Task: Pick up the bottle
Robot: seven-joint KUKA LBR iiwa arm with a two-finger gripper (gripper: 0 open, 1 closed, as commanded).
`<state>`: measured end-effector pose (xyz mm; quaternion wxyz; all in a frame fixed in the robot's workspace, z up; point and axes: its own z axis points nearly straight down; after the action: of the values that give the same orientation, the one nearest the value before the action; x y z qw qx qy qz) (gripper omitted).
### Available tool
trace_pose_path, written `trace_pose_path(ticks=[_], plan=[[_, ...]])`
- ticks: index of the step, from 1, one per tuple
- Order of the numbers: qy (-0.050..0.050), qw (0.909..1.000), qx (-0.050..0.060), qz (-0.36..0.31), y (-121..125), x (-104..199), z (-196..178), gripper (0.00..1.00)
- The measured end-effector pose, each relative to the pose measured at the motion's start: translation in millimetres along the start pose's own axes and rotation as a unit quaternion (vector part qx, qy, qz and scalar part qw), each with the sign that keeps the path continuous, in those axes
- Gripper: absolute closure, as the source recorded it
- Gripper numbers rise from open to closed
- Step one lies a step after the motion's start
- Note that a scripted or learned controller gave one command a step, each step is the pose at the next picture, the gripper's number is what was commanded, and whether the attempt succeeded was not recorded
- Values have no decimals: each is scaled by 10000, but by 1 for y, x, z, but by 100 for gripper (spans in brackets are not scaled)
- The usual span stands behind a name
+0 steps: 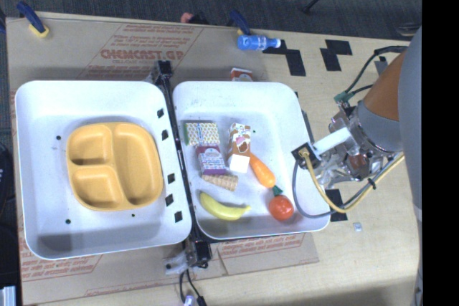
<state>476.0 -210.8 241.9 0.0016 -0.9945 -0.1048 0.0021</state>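
**Operator:** Where's the bottle?

**Spotter:** Your best candidate is the small blue bottle [257,43]. It lies on its side on the cardboard sheet [129,50], just beyond the far rim of the right bin [215,98] and outside both bins. A blue clamp [239,21] sits just behind it.

**Operator:** What's closest to it in the bin?

**Spotter:** In the right bin, look at the far half first. You have a chequered packet [201,132], and beside it a small carton [240,139] with a white cube [239,163] touching its near end. Below the packet lie a purple packet [211,160] and a wafer [224,183]. An orange carrot [262,172] slants down toward a red tomato [281,206], and a banana [222,206] lies along the near wall.

**Operator:** And the gripper?

**Spotter:** Your gripper [337,170] hangs outside the right bin, just off its right wall and level with the carrot. It is well apart from the blue bottle. From this angle you cannot tell whether it is open or closed, and you see nothing held in it. A dark cable [305,201] loops below it, over the bin's near right corner.

**Operator:** The left bin?

**Spotter:** The left bin [29,154] holds a yellow divided plate [115,165], roughly in the middle.
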Motion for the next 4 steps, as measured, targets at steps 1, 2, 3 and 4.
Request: trace_pose_path(ticks=[1,2,3,4], plan=[[-8,10000,12,3,-1,0,5,100],[-8,10000,20,3,-1,0,7,100],[-4,10000,18,1,-1,0,6,100],[6,10000,4,2,0,0,3,100]])
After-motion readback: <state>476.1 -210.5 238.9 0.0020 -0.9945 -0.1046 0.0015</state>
